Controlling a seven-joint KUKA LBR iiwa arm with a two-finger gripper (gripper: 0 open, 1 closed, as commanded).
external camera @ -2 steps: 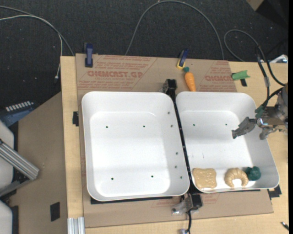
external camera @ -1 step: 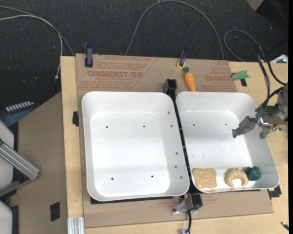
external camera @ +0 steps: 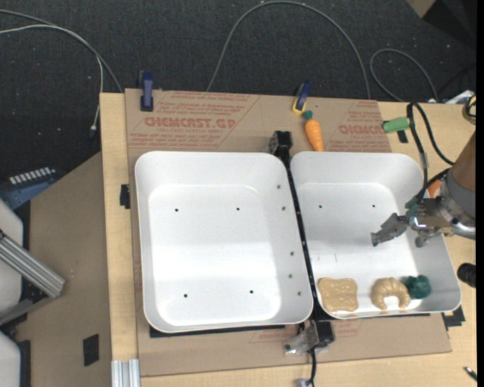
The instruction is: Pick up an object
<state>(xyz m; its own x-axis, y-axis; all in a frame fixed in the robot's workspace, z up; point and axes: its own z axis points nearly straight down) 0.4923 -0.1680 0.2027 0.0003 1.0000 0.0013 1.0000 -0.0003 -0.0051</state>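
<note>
Near edge of right bin point(external camera: 435, 302): toast-like tan slice point(external camera: 337, 294), croissant point(external camera: 391, 293), green toy point(external camera: 417, 286) bunched in low corner, likely slid there. Gripper point(external camera: 401, 229) above them, spread wide, nothing held; poised over bin for descent. Left bin point(external camera: 144, 249) beside. Farther: carrot point(external camera: 314, 134) on worktop point(external camera: 197, 121), outside bins.

Robotics lab — clamped cardboard bench point(external camera: 189, 121), white bins point(external camera: 219, 242), loose cables point(external camera: 302, 15), dark carpet.
</note>
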